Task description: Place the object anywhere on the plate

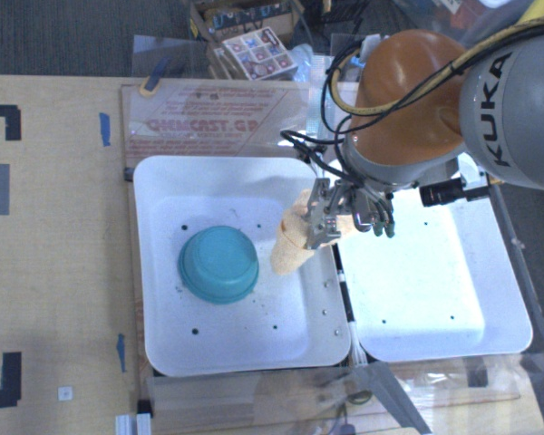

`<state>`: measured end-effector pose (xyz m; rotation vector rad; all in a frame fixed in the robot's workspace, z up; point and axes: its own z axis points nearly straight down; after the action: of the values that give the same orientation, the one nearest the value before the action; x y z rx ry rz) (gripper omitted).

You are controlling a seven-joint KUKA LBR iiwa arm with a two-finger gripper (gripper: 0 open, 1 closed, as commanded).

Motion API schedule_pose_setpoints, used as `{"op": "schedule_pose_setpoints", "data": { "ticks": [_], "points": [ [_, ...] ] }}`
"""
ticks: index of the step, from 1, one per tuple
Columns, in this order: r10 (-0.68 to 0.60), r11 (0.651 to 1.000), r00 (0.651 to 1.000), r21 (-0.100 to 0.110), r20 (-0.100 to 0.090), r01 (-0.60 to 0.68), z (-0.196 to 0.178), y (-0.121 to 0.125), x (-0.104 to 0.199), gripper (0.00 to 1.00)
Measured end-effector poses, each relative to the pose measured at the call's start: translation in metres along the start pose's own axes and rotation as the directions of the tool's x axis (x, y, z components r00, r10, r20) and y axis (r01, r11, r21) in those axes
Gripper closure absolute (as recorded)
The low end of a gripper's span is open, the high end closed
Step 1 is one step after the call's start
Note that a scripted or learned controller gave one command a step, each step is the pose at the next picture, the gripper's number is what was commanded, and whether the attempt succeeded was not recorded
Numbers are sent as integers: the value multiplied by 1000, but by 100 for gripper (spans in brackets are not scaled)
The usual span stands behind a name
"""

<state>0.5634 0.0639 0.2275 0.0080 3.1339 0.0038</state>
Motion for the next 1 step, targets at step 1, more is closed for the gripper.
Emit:
{"op": "schedule_pose_setpoints", "data": {
  "ticks": [1],
  "points": [
    [-6,1000,1000,0,0,6,10,50,-17,100]
  ]
}}
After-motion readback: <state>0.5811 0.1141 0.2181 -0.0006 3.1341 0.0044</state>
